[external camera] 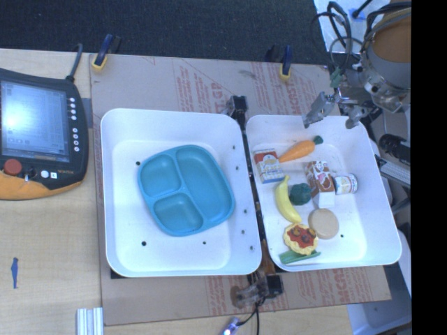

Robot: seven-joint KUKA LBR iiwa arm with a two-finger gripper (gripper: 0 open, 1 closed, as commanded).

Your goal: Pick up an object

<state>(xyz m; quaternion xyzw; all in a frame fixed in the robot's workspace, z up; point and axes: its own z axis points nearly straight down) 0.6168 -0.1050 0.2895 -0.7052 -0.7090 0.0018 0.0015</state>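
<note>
I judge nothing picked yet: my gripper [334, 112] hangs over the right bin's [377, 187] far rim with fingers apart and bare, the carrot [299, 151] lies nearest among the toys below, and the arm's upper part is cut off at the frame's right.

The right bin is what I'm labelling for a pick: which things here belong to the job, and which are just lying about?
Job: claw, open above the right bin; carrot, banana, can, pizza slice, round bun.

Lying about: blue tray in the left bin, control pendant, clamps.
</note>
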